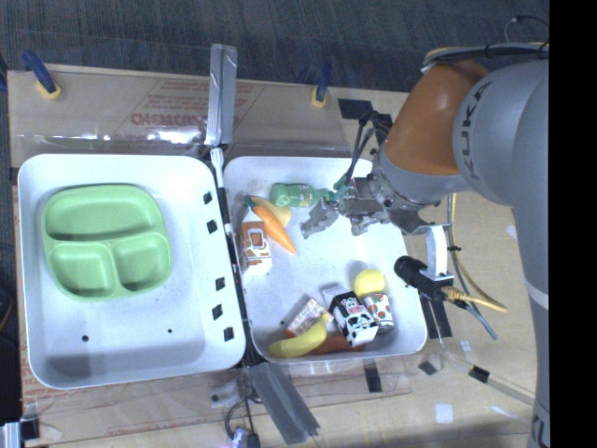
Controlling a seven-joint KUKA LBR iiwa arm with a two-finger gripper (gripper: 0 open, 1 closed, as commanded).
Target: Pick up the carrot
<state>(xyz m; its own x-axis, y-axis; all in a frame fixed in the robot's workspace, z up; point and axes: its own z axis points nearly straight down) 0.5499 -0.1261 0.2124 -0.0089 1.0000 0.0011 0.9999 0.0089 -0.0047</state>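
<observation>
Over in the right-hand bin [410, 334], the carrot [273, 225] lies near the upper left corner, orange against the white floor, its long axis running on a slant from upper left down to lower right, the thin tip pointing toward the bin's middle. A small carton [255, 244] sits touching it on the left, and a green bottle [297, 195] lies just above. The gripper [322, 217] hangs to the carrot's right, at about the same height in the view, so the carrot is leftward of it and close. The fingers look spread and hold nothing, though from this angle they blur into the wrist hardware and I'd not swear to how wide they stand. The grey arm [494, 129] with its orange band reaches in from the right.

To my eye the approach isn't finished: the gripper needs to slide left and come down over the carrot's middle, with the fingers set across that slanted axis. The carton crowds the left flank, so a finger could catch it. Down at the bin's near edge sit a banana [297, 344], a yellow lemon [369, 281] and a cow-patterned carton [351, 318], well apart from the action. The left bin [121, 362] has a green divided tray [105, 241].
</observation>
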